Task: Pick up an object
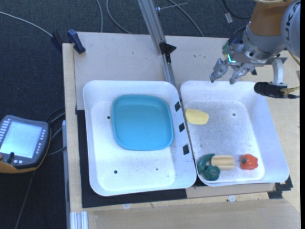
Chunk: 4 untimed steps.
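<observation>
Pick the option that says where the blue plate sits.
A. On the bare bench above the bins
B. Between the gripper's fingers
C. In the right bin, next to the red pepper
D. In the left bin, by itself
D: the blue plate lies flat in the left bin with nothing else beside it, while the yellow piece, the green item, the tan block and the red pepper lie in the right bin.

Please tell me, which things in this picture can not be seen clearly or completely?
- Arm: cut off by the top and right edges of the camera view.
- Green object: partly covered by the tan block; its shape is unclear.
- Red object: too small to identify.
- Tool, above the right bin's far rim: small; nothing seen between its fingers.
</observation>
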### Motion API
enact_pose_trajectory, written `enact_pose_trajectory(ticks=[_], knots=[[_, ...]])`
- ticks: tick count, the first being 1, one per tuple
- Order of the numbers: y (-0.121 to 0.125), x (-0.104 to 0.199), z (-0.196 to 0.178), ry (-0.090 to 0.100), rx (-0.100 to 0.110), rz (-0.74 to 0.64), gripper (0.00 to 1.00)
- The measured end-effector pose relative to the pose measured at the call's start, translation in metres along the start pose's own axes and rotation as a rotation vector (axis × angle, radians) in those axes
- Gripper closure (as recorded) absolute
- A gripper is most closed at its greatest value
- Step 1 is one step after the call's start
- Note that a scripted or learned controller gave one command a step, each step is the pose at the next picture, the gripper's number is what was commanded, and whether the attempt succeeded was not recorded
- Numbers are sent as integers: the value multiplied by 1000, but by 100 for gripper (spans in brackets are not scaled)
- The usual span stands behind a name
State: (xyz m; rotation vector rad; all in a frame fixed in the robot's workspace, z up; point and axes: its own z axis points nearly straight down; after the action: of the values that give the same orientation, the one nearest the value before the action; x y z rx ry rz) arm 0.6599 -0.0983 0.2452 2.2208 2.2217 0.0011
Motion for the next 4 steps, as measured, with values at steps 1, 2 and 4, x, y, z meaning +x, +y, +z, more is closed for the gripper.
enact_pose_trajectory(ticks=[1,2,4], knots=[[0,0,0,0,0,0,0],[-7,2,45,0,4,0,0],[-2,4,152,0,4,0,0]])
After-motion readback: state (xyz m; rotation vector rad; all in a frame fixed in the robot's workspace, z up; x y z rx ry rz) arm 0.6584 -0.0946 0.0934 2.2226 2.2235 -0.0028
